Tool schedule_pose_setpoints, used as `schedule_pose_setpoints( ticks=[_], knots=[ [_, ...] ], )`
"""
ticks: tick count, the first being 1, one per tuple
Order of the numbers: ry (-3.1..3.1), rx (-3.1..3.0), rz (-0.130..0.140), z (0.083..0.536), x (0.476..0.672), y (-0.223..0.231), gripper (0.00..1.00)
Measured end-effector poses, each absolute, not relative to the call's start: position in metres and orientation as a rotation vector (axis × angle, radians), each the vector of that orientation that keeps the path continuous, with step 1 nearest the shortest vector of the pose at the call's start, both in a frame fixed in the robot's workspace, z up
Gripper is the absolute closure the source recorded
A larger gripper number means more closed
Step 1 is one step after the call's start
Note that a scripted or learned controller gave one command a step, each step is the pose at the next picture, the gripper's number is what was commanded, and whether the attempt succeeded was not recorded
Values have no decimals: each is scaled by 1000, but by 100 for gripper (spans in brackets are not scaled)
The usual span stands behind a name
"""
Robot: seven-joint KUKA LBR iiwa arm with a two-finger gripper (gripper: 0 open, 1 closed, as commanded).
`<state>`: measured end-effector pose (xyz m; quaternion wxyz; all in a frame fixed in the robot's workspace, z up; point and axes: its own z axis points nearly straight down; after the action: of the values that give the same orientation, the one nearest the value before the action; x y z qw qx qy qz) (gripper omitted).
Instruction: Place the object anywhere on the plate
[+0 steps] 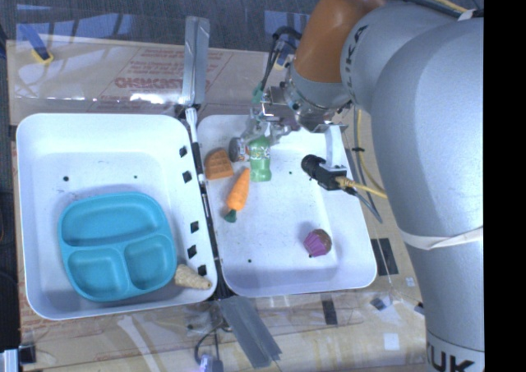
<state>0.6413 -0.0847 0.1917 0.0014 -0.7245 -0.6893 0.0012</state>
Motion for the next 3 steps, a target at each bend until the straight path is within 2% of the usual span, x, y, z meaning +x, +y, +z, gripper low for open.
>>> schedule_pose_setpoints(
  ticks=[1, 2, 3],
  knots=[
    [-2453, -1956, 6, 191, 620, -1, 100],
    [-2435, -1982, 3, 229, 584, 85, 100],
    [-2434, -1983, 3, 229, 584, 84, 0]
  ],
)
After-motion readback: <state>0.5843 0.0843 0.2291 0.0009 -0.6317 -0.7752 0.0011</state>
